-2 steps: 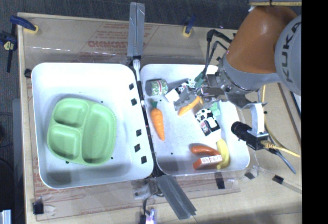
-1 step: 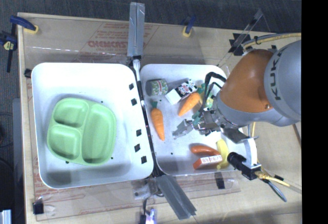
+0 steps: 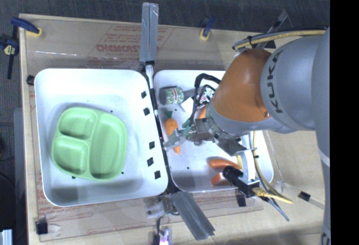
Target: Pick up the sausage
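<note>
Sausage (image 3: 220, 163) lies in right bin (image 3: 185, 182), partly under my arm. Looks light, smooth, likely slippery; grip across its middle. Pincer (image 3: 180, 136) state: cannot tell.

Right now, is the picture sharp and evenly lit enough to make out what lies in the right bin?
Camera view: lighting is bright, and the white right bin washes out near its floor; the green tray in the left bin is clear, with soft shadow along that bin's lower wall; the small items under the arm look soft and partly covered.
</note>
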You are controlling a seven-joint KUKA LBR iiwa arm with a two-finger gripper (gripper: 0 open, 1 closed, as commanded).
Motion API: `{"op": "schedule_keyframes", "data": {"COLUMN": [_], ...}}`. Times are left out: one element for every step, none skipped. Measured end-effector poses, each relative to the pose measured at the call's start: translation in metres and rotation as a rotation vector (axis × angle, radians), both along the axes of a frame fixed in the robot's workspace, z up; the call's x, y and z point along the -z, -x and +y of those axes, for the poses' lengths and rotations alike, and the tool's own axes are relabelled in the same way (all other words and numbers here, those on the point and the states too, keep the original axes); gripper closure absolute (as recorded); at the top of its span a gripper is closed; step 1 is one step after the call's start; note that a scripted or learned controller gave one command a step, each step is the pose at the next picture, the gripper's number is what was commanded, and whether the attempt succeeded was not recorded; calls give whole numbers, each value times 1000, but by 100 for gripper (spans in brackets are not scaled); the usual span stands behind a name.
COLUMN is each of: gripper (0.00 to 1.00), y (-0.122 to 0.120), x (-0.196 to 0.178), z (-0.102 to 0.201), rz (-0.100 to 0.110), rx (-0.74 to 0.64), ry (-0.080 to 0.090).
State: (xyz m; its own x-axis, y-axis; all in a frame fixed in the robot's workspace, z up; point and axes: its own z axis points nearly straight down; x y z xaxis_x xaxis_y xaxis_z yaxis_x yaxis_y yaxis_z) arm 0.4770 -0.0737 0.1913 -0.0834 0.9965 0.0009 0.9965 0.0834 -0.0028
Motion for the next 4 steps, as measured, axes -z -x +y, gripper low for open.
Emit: {"op": "schedule_keyframes", "data": {"gripper": [0,0,0,0], "y": [0,-1,-14,-33], "x": [7,97,55,49], "z": [-54,-42,-104,-123], "rz": [-2,-14,-3,-2], "rx": [28,-119,-107,-56], "ry": [1,21,0,1]}}
